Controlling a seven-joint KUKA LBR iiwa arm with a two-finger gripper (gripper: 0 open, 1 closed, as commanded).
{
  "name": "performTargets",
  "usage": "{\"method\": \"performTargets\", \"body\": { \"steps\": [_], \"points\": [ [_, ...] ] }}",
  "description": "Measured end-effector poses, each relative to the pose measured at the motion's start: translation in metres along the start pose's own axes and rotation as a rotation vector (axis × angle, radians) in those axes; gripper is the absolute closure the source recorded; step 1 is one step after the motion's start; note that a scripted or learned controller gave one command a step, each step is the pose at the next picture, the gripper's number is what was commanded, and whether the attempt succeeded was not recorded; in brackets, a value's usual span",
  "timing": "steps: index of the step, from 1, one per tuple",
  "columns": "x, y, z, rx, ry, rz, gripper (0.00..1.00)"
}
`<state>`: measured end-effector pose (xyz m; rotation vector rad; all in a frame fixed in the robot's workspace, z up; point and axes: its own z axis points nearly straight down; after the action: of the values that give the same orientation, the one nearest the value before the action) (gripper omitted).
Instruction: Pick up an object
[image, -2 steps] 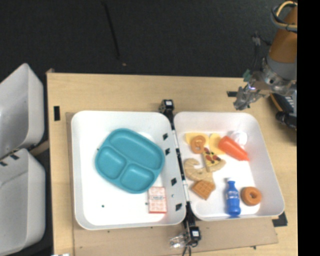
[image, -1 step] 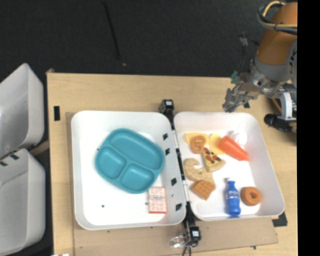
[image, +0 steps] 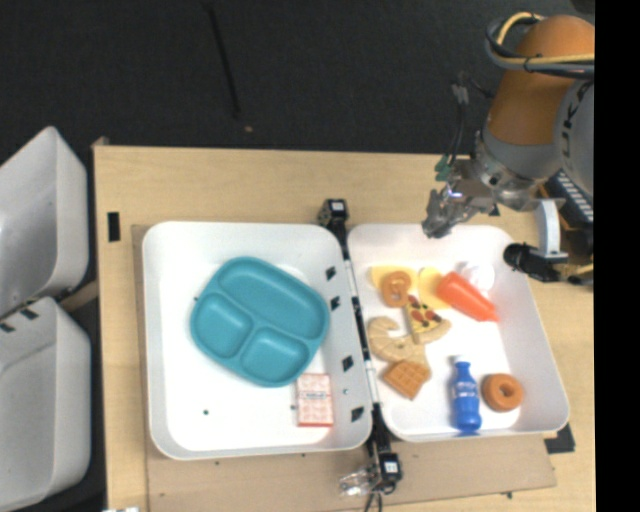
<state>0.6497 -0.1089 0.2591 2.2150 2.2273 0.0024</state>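
My gripper (image: 437, 226) hangs over the far rim of the right bin (image: 540, 330), with nothing visibly between its fingers. Several toy foods lie in that bin: a small orange bun (image: 395, 286), a pizza slice (image: 424, 320), an orange carrot (image: 465, 296), a pretzel (image: 388, 339), a waffle (image: 407, 379), a blue bottle (image: 463, 397) and a doughnut (image: 501, 392). The gripper stands above and behind the carrot and pizza slice, apart from all of them.
The left bin (image: 165, 330) holds a teal divided plate (image: 260, 320) and a small pink-and-white box (image: 314, 400). A black clamp (image: 333, 212) sits at the far end of the seam between the bins. White chairs (image: 35, 300) stand at the left.
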Motion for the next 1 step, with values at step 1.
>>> {"method": "performTargets", "body": {
  "steps": [1],
  "points": [
    [0.0581,-0.023,0.0037,0.002,0.0,-0.001,1.0]
  ]
}}
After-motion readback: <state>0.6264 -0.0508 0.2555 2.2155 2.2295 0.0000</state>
